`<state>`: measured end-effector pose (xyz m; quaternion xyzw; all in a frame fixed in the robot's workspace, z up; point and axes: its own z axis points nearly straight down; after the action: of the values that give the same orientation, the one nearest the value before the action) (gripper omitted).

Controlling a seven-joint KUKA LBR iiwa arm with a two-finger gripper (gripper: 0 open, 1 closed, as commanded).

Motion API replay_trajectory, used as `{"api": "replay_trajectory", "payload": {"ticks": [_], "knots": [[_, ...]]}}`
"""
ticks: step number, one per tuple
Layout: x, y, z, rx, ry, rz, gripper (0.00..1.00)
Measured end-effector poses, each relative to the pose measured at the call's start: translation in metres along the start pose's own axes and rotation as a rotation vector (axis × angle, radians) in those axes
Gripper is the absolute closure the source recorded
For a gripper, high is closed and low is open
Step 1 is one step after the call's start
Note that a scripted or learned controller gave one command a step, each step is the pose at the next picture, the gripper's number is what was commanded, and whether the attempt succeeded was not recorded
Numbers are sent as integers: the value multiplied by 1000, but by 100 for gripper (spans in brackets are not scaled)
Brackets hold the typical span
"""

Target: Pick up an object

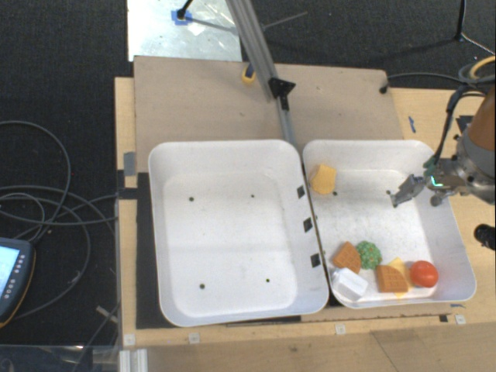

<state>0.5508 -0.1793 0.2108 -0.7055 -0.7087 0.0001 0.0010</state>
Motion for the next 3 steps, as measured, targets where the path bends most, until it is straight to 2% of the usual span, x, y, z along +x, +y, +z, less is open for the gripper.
{"api": "replay_trajectory", "payload": {"ticks": [1,2,3], "knots": [[0,1,-1,-3,-1,0,0],[9,-1,45,1,0,2,0],[11,-3,108,3,1,4,0]]}}
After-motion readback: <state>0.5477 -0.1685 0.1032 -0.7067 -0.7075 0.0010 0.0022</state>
